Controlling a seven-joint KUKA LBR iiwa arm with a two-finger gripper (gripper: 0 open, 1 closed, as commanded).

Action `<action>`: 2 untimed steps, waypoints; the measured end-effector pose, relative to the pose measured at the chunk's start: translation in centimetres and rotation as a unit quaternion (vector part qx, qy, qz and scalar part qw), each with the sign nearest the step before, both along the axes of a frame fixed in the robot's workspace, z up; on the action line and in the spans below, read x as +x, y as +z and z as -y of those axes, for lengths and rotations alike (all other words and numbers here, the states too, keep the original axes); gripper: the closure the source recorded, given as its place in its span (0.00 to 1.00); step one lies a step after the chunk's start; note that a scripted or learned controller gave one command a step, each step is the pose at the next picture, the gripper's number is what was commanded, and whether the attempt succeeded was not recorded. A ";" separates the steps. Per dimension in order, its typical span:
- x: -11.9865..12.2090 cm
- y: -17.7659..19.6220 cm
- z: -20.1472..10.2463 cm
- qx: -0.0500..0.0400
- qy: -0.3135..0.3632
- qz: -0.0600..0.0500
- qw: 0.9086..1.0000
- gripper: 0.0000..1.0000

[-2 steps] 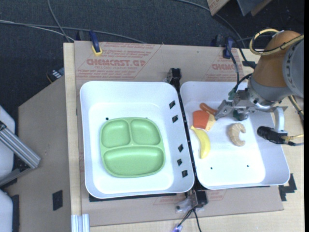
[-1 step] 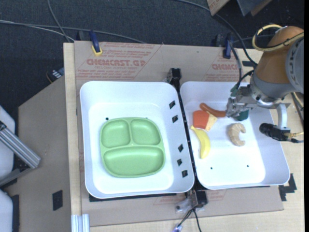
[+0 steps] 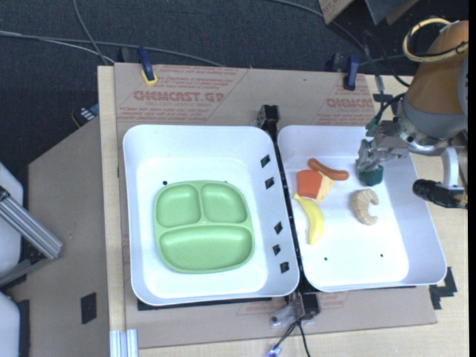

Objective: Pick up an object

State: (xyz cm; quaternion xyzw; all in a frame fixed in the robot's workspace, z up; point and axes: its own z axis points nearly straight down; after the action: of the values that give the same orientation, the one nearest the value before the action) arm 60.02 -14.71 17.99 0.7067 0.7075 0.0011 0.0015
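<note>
Arm (image 3: 439, 73) comes in over the worktop's (image 3: 111, 199) right edge, claw (image 3: 370, 162) down in the right bin (image 3: 387, 266) near its far edge. Can't tell if the claw is released or clenched. A small teal object (image 3: 371, 175) sits right under the claw tip, touching or just below it; can't confirm it's between the claw parts.

Rest of right bin:
- sausage (image 3: 329, 171) just left of the claw, lying at a slant
- orange block (image 3: 314, 185) touching the sausage's near side
- banana (image 3: 312, 218) by the bin's left wall, just nearer than the block
- tan lump (image 3: 364, 206) near mid-bin, just nearer than the teal object, apart from it

Left bin (image 3: 141, 147) holds a green tray (image 3: 204, 225) with three compartments, flat, about centred.

Two clamps on the worktop's far edge: yellow-blue one (image 3: 148, 68) far left, blue one (image 3: 350, 71) far right.
</note>
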 end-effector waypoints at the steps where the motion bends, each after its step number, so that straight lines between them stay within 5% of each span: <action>1: 0.4 6.3 0.6 -0.001 0.000 0.002 1.000 1.00; 2: 0.5 10.6 0.6 0.000 0.000 0.001 1.000 1.00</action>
State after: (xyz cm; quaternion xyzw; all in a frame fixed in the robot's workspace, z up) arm 60.49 -15.30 28.61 0.7064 0.7078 0.0015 0.0023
